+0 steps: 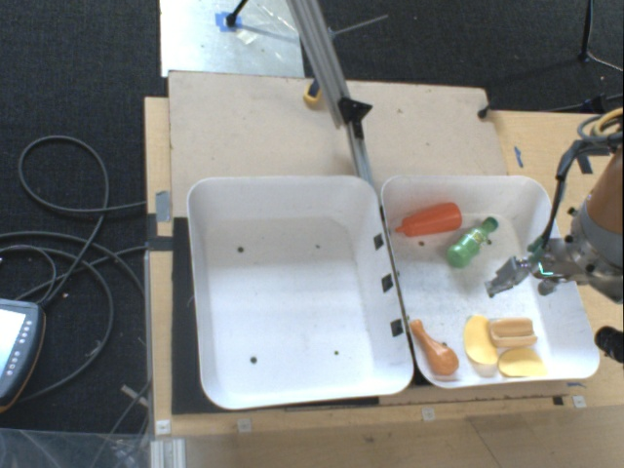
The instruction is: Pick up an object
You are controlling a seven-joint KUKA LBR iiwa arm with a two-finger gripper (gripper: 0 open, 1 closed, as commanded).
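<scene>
- Near edge of the right bin point(561, 203): a cluster of yellow-tan pieces point(505, 345) lies just below-left of the hand point(509, 277), and an orange drumstick-shaped toy point(434, 349) sits further left against the divider wall, long axis diagonal.
- Hand hangs over the right bin's middle-right, coming in from the right; finger gap can't be made out, so whether they're apart or together is unclear. Nothing visibly between them.
- Likely target, judged by proximity: green bottle point(470, 243), just up-left of the hand and apart from it. Long axis runs diagonal, cap end up-right, body down-left. Looks small, rounded, smooth; could roll.
- Orange bottle point(427, 220) lies beside it further left, roughly horizontal, toward the far wall.
- Left bin point(283, 291) sits on the worktop point(244, 125), well apart from the hand.
</scene>
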